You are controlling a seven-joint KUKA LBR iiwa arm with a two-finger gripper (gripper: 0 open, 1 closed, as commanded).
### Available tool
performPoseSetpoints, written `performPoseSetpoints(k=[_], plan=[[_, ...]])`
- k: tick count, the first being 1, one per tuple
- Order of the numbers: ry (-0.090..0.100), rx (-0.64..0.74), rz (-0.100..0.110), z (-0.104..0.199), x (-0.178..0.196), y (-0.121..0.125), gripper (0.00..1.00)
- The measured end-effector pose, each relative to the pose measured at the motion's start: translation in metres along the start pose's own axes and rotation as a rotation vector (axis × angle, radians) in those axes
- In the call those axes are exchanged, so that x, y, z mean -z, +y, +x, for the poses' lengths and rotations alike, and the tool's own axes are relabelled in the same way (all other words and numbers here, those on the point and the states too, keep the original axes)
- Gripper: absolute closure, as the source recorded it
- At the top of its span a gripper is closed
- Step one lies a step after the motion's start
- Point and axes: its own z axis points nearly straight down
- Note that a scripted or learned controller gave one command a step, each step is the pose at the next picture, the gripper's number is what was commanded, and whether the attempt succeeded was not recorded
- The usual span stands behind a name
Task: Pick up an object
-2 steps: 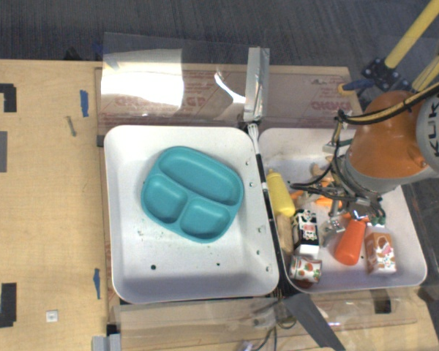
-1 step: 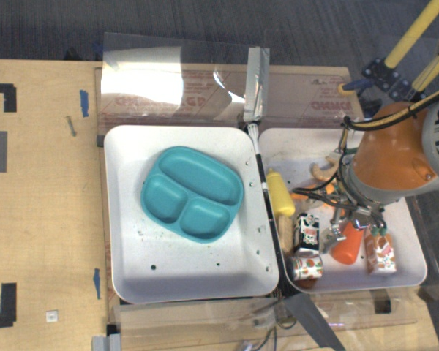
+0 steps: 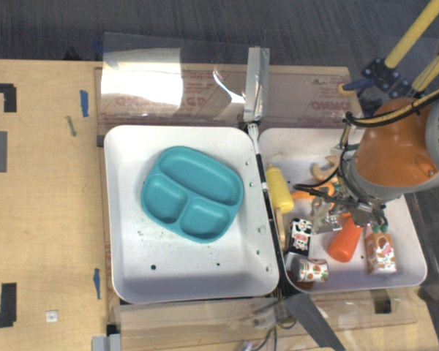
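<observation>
Two bins here, and your gripper [image 3: 339, 216] is down low in the right bin [image 3: 413, 273], which makes sense since that's where all the small graspable stuff is piled; the left bin [image 3: 124, 269] just holds a teal divided plate [image 3: 192, 193], way off to the far side from the hand. Honestly can't tell whether the gripper is open or closed on anything, too much clutter around it. The closest pick looks like the orange bottle [image 3: 344, 245], right beneath the hand, with the black-and-white carton [image 3: 301, 234] just beside it.
</observation>
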Motion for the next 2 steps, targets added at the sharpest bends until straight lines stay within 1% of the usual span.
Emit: performPoseSetpoints(k=[1,2], plan=[[0.021,0.071,-0.009,0.024,0.084,-0.1,1.0],[0.014,0.119,-0.012,0.039,0.005,-0.109,1.0]])
